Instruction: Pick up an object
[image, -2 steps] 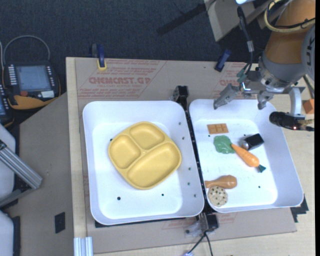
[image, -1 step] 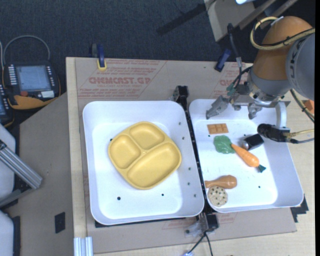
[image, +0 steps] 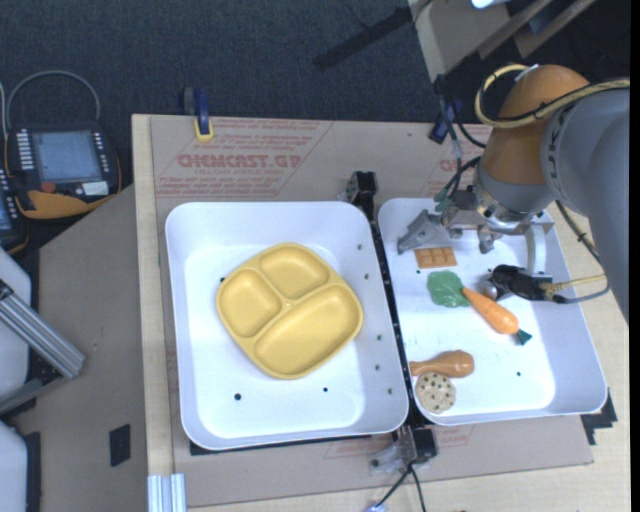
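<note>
In the right bin (image: 570, 385) lie several toy foods. An orange-brown cracker (image: 436, 258) sits near the bin's far left corner. Below it are a green leafy piece (image: 445, 289) and an orange carrot (image: 493, 311) with a green tip. A tan drumstick (image: 442, 366) and a speckled cookie (image: 436, 393) rest at the near left. My gripper (image: 453, 238) hangs over the far end of this bin, just beyond the cracker. It is open, and nothing is between its fingers (image: 420, 236).
The left bin (image: 200, 400) holds a yellow divided plate (image: 290, 310) in its middle. A black clamp (image: 361, 186) stands at the far end between the bins. The grey arm with its orange band (image: 525, 120) reaches in from the upper right.
</note>
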